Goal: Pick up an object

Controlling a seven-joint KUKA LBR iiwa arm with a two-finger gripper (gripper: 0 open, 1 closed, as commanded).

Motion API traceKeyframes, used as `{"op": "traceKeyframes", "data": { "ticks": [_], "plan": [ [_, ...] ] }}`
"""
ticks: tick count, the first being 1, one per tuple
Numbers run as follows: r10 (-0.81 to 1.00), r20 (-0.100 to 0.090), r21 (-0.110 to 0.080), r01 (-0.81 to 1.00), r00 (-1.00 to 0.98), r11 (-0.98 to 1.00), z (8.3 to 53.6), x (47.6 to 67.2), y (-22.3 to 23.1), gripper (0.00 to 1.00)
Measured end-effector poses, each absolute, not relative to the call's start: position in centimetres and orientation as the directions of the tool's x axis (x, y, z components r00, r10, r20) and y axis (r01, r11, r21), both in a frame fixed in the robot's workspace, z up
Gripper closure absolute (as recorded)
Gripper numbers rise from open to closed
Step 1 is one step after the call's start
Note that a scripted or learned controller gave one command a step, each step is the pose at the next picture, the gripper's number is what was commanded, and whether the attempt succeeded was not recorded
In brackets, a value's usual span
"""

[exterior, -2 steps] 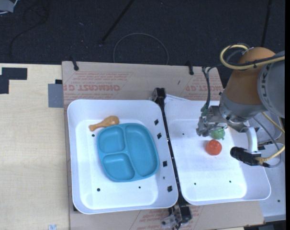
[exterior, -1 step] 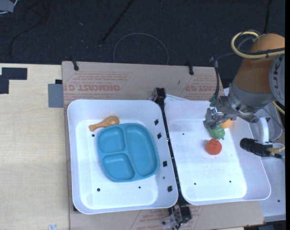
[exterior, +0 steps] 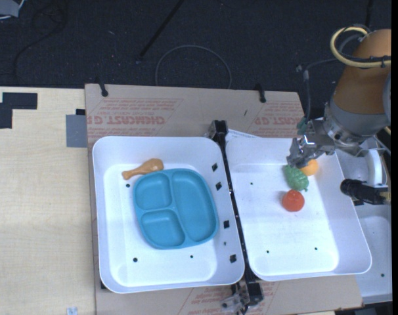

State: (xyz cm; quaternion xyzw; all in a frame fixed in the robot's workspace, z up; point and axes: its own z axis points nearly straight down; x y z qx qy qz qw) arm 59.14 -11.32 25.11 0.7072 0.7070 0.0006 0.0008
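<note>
While the arm [exterior: 360, 90] reached in over the right bin [exterior: 317, 254], the gripper [exterior: 303, 155] sat low at that bin's far side. Couldn't tell finger state: too small and dark. Green object [exterior: 295, 177] lay just below the fingers, orange-yellow object [exterior: 310, 167] just beside them, both apparently touching. Red ball [exterior: 293, 201] sat nearer the camera. Well to the left: blue divided plate [exterior: 175, 208] and drumstick toy [exterior: 144, 169] in the left bin [exterior: 113, 254].

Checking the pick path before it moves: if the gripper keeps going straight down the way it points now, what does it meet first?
Most likely the green toy right below the gripper, with the orange-yellow piece beside it. Depth is hard to judge from this slanted view.
</note>
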Motion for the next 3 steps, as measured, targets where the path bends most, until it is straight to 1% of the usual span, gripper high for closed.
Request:
{"op": "traceKeyframes", "data": {
  "ticks": [1, 3],
  "plan": [
    [1.000, 0.001, -0.005, 1.000, -0.002, 0.002, 23.9, 57.5, -6.0, 1.00],
    [1.000, 0.002, -0.005, 1.000, -0.003, 0.003, 22.1, 57.2, 3.9, 1.00]
  ]
}}
